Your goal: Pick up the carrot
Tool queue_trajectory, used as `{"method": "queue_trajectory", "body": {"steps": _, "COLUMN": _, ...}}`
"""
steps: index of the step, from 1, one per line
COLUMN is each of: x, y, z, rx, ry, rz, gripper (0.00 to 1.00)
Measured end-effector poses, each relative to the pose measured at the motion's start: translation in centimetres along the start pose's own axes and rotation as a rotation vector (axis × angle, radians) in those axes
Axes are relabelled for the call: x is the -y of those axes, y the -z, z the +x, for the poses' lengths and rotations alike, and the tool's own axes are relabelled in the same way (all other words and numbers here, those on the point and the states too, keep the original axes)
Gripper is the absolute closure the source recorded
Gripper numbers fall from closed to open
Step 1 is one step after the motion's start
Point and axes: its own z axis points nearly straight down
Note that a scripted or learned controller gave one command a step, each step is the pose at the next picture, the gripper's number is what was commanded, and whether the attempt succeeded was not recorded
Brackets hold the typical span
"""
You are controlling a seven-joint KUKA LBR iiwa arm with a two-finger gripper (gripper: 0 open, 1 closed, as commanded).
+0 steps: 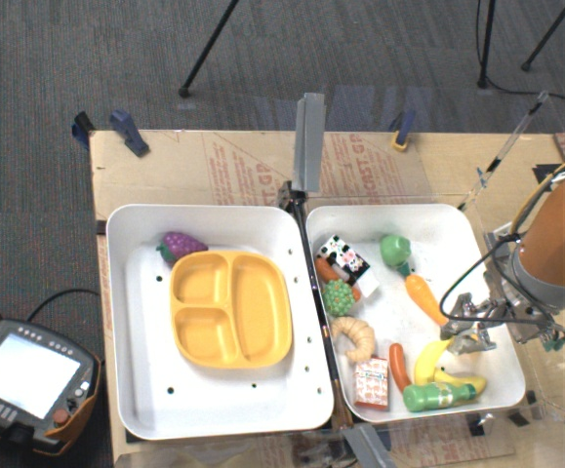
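Carrot-shaped orange plastic toy with a green top (423, 297) lies slantwise on the floor of the right-hand shallow white bin (438, 214), untouched, while the grey arm's two-finger gripper (469, 330) hangs just beside the carrot's pointed lower end, over the bin's right side; from where I stand, whether its fingers are apart or together cannot be told. Nothing is seen between them. Below the carrot rest a yellow plastic banana (436, 360) and a green bottle with a yellow label (442, 394), with a red sausage-shaped toy (398, 366) and a small pink-and-white carton (371, 384) to the carrot's lower left. Left of the carrot sit a tan curled pastry toy (356, 336), a knobbly green ball (340, 298) and a black-and-white patterned box (344, 258). Farther left of the carrot, the second white bin (131, 359) holds a yellow three-compartment plastic plate (231, 307) and a purple bunch of toy grapes (181, 245).
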Motion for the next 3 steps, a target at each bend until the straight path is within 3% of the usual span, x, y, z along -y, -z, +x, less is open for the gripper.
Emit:
{"method": "queue_trajectory", "body": {"steps": 1, "x": -1.1, "y": -4.9, "z": -7.7, "rx": -0.004, "ry": -0.313, "rz": -0.005, "gripper": 1.0}}
{"method": "queue_trajectory", "body": {"steps": 2, "x": -7.8, "y": 6.3, "z": -8.2, "rx": 0.011, "ry": -0.283, "rz": -0.002, "gripper": 1.0}}
{"method": "queue_trajectory", "body": {"steps": 3, "x": 1.0, "y": -0.5, "z": -4.5, "rx": -0.008, "ry": -0.185, "rz": -0.005, "gripper": 1.0}}
